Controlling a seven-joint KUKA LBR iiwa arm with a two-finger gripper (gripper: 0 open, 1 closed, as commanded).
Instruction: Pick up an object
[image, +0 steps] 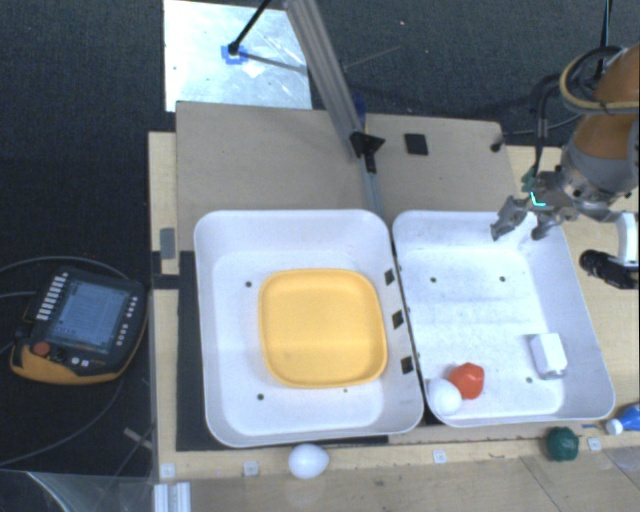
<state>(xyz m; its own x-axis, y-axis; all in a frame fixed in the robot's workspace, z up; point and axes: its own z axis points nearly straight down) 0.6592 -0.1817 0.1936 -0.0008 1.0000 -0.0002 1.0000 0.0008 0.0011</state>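
My gripper hangs over the far right corner of the right bin, its two fingers spread apart and open with nothing between them. At the bin's near edge lie a small red object and a white ball touching it. A white block rests near the bin's right wall. All three are well apart from the gripper, toward the front.
A yellow square plate lies in the left bin. Outside the bins, a white egg-shaped object and a green ball sit on the bench front. A teach pendant lies at the left.
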